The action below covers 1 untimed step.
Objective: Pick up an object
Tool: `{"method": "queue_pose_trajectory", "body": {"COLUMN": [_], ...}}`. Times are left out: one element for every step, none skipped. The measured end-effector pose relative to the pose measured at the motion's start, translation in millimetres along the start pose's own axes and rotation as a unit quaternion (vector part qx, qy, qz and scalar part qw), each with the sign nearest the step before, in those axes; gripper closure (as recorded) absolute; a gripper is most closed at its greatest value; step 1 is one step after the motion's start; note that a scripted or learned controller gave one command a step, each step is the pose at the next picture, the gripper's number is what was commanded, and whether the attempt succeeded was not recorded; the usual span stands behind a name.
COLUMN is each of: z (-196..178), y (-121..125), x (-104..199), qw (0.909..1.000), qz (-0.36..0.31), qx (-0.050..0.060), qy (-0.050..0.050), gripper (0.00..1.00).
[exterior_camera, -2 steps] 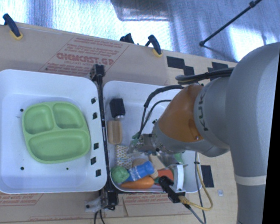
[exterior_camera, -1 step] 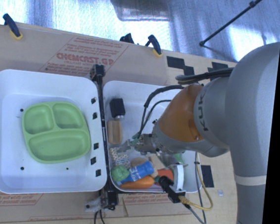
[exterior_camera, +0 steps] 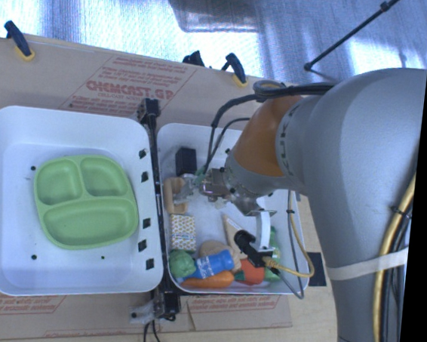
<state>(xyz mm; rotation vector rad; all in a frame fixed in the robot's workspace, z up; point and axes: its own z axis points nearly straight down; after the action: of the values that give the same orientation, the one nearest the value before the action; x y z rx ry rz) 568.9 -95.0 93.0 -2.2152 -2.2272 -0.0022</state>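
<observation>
Hovering: claw (exterior_camera: 211, 183) sits low over the right bin (exterior_camera: 290, 282), near its upper-left part, just beside the left wall
claw state: can't tell, wrist and cabling mask the tip; nothing visibly held
arm: grey link with orange band (exterior_camera: 264, 138) comes in from 3 o'clock and covers the bin's upper right
nearest target: checkered block (exterior_camera: 183, 231), at about 7 o'clock from the claw, close; long axis runs roughly 12–6, parallel to the bin wall
next out: pile at 5–6 o'clock along the bin's bottom edge: green ball (exterior_camera: 182, 263), blue bottle (exterior_camera: 215, 264), carrot (exterior_camera: 209, 281), red piece (exterior_camera: 252, 272), all touching or overlapping
black item (exterior_camera: 185, 159): at 10–11 o'clock from the claw, near the top wall
judgement: block is the cleaner pick, lying apart from the pile; the wall beside it leaves little room on that side
left bin (exterior_camera: 0, 182): holds a green divided plate (exterior_camera: 85, 201), well apart at 9 o'clock, not relevant
surface: white bins on cardboard sheet (exterior_camera: 123, 89), clamped at the top edge
room: striped, bright floor beyond the bench at 12 o'clock
</observation>
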Motion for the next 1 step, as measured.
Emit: {"method": "queue_pose_trajectory", "body": {"z": [0.2], "y": [55.0], "x": [-34.7], "qw": [1.0], "qz": [-0.001], "qx": [0.001], "qy": [0.0], "gripper": [0.0]}}
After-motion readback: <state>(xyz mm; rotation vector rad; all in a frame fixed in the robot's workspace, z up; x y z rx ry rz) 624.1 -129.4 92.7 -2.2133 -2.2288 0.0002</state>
